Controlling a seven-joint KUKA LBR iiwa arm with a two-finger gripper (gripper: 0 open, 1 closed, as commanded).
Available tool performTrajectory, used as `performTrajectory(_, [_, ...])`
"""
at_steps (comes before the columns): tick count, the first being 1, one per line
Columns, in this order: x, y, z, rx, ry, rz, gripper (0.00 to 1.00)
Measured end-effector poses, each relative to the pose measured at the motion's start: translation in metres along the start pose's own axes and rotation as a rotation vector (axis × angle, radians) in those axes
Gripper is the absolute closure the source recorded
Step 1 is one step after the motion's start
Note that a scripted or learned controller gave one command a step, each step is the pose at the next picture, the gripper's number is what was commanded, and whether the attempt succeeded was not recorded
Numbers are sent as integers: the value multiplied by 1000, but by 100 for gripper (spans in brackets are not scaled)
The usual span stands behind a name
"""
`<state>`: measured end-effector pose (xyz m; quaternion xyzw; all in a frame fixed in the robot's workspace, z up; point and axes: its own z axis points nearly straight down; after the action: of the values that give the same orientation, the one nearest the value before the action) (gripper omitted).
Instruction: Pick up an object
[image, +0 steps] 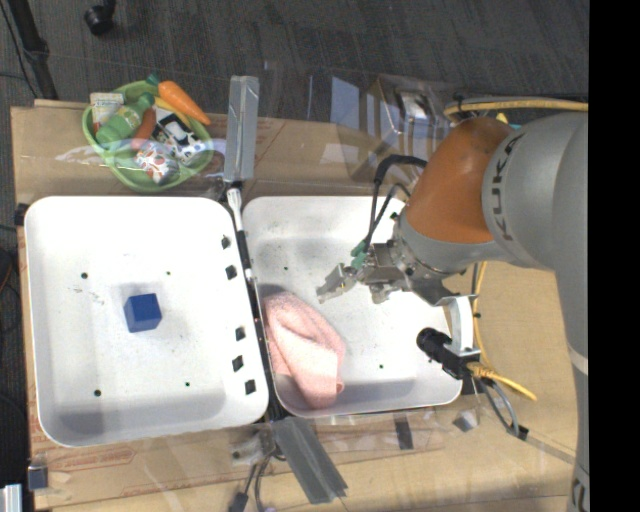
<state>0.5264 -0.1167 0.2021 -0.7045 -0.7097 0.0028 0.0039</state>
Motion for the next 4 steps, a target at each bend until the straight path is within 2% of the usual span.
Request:
performTrajectory(1, [-14,0,104,-3,0,-41,0])
performTrajectory(2, [15,14,111,-9,-4,-54,0])
performTrajectory(3, [15,14,104,-5,-3,-56,100])
performTrajectory(4, [43,97,12,-5,-3,-361,100])
